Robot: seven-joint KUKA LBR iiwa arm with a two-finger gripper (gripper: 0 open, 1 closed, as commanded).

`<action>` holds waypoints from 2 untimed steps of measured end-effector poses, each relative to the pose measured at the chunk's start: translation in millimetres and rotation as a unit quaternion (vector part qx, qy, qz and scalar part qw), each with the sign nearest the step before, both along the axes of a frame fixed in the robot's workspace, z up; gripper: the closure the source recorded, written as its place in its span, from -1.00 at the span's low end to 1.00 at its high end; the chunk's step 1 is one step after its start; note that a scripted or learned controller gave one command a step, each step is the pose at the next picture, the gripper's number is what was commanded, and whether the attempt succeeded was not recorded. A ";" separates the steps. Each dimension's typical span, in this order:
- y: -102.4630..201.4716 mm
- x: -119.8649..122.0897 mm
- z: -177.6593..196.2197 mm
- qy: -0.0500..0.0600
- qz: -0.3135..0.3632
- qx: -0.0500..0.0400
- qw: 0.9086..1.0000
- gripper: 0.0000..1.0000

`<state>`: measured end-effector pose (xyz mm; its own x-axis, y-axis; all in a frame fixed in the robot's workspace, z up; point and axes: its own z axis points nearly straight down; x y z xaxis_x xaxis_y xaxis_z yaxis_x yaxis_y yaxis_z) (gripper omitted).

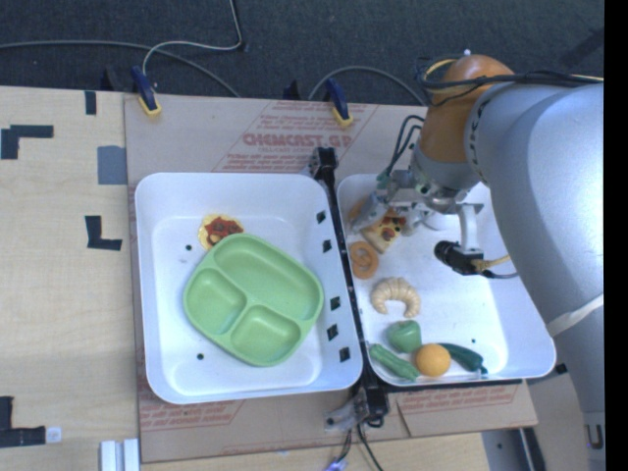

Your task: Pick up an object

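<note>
Your gripper (392,207) is hovering over the pizza slice (381,230), which is sitting just above the pretzel (364,260). I can't tell what the gripper is doing. The slice is probably light, rigid plastic, so you're best pinching its edges.

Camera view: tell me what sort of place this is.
Probably a robotics lab test bench: a grey arm with orange band reaches over two shallow white plastic bins holding toy food like a tan plastic croissant, on clamped cardboard.
</note>
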<state>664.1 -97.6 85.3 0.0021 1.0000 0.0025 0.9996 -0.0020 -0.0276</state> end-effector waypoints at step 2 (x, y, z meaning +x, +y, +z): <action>0.6 -0.1 -0.1 0.000 0.000 -0.001 1.000 -1.00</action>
<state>664.0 -97.0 85.2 0.0030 1.0000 -0.0001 0.9996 -0.0030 -0.0269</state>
